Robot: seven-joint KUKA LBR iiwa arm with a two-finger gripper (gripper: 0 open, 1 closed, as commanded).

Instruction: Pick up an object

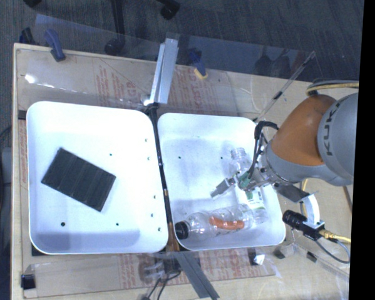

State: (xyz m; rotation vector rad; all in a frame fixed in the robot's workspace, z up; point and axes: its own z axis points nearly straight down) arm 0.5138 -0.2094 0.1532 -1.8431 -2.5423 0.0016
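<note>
Pick not yet made. Tool (236, 182) low in the right bin (194, 140), above a clear bottle (216, 223) lying near the front wall; finger state impossible to tell. Dark flat pad (79, 179) in the left bin (51, 117). Grasp and lift left.

Two white bins side by side on the tabletop (85, 72): left bin (39, 116), right bin (195, 125), rims touching. Metal bar (163, 70) sits behind their junction, angled. Blue clamp (55, 45) at back-left edge, another (197, 60) mid-back. Office chair base (101, 0) on carpet (257, 18) beyond.
</note>
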